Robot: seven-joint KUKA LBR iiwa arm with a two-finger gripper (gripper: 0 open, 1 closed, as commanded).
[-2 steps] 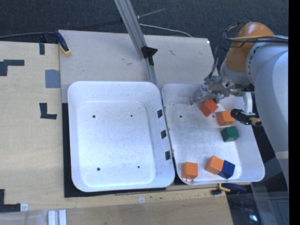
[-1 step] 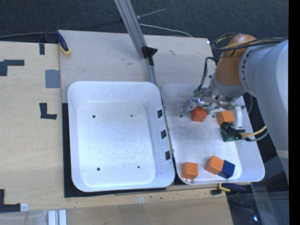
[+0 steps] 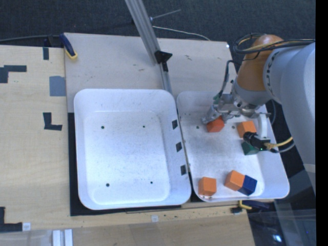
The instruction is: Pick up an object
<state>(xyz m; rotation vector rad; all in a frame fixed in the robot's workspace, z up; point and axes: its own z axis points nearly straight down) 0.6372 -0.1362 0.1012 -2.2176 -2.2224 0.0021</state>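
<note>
Nearest my camera, an orange cube sat at the near edge of the right bin. A second orange cube and a blue cube lay touching each other toward that bin's near right corner.

From my remote station I watched the arm, grey with its orange band, reach in over the table's right edge. It had the gripper lowered into the far half of the right bin. A red-orange block lay directly beneath the gripper, tilted, roughly midway between the bin's left and right edges. The gripper's body covered the block's far side. I could not tell from this angle how wide the gripper stood, or whether it had any hold on the block.

An orange block rested just beside it, toward the bin's right edge. A small green piece, partly hidden, lay a little nearer the camera along that same edge.

The left bin sat alongside, its right edge meeting the right bin's left edge. A metal rail slanted in across the table's far edge toward the seam between the bins. A blue and yellow clamp gripped the far left corner of the pale board under the bins.
</note>
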